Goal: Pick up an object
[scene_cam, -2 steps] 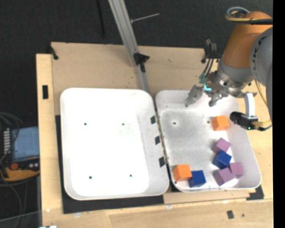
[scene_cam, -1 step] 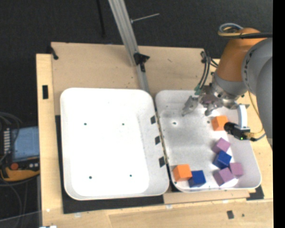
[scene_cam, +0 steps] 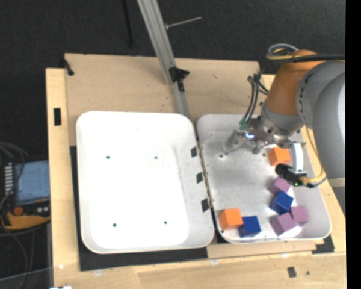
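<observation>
Nothing is picked yet: the gripper (scene_cam: pixel 239 142) hovers over the right bin (scene_cam: pixel 225 173)'s far bare floor, jaws apart and empty; blocks, such as the orange block (scene_cam: pixel 231 218), lie near and right

Both bins (scene_cam: pixel 138 179) were noted as smooth white plastic with a slight sheen. The counter (scene_cam: pixel 120 83) appeared as matt pale wood. The blocks (scene_cam: pixel 231 218) looked matt, foam-like. The arm (scene_cam: pixel 325 113) shell was seen as smooth grey.
</observation>
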Robot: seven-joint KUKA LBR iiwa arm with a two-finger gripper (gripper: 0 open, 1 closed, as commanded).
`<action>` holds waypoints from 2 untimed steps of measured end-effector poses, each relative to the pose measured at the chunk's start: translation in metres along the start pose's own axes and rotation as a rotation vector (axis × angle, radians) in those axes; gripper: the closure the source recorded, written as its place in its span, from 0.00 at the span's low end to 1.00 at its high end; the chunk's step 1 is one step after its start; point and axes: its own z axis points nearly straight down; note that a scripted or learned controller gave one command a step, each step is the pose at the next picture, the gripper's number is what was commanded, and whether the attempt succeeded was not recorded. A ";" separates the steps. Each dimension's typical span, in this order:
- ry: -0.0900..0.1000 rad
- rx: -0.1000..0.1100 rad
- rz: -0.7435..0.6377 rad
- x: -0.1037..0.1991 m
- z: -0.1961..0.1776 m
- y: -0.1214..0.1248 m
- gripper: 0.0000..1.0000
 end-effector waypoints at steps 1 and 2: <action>-0.001 -0.007 0.001 -0.001 -0.014 0.002 1.00; 0.000 -0.008 0.002 -0.006 -0.077 -0.003 1.00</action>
